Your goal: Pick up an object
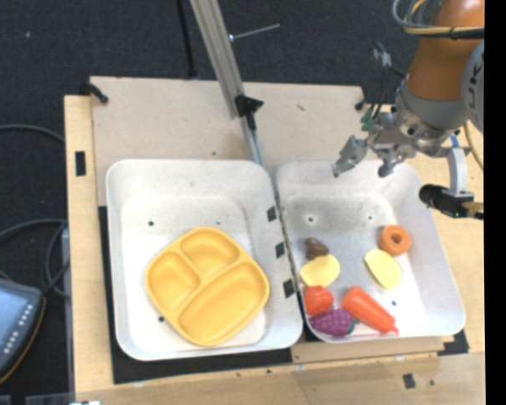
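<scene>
Where the wooden bench (152,108) spans the scene, two shallow white bins sit side by side upon it, the left bin (135,192) toward 9 o'clock and the right bin (422,310) toward 3 o'clock, their inner walls touching near the centre. Entering from 2 o'clock, the grey arm (443,66) with its orange band hangs over the far rim of the right bin, and its gripper (367,159) sits at that bin's 12 o'clock edge with the two fingers spread apart and nothing between them. A slanted metal post (223,57) rises from the bench toward 12 o'clock. A yellow divided plate (207,285), the largest loose item, lies in the left bin toward its 6 o'clock side. In the right bin the candidate objects cluster in the near half, well apart from the gripper: an orange carrot (369,309) at 6 o'clock, a purple grape bunch (332,321) just beside it toward 7 o'clock, a red piece (318,299) touching the grapes, two pale yellow slices, one (320,270) at the bin's 8 o'clock and the other (383,268) near 4 o'clock, an orange ring (395,240) at 3 o'clock, and a small brown piece (317,247) at 9 o'clock touching the first slice.
</scene>
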`<action>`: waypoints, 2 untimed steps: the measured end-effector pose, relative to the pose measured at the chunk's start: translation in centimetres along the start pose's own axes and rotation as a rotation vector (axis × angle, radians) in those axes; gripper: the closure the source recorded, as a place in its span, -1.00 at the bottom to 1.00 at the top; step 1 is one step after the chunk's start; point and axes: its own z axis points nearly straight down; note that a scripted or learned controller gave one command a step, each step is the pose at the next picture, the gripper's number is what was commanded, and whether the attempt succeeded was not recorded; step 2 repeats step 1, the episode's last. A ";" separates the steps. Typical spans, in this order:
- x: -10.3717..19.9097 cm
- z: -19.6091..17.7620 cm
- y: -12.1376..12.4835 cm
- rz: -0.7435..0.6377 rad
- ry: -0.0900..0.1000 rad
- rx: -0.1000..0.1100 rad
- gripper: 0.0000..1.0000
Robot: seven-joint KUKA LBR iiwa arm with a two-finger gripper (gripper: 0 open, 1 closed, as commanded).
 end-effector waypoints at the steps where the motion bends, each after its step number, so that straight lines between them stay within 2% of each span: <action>1: 7.4 6.6 -2.1 -0.003 0.002 0.007 -1.00; 2: 7.4 6.6 -2.1 -0.003 0.002 0.007 -1.00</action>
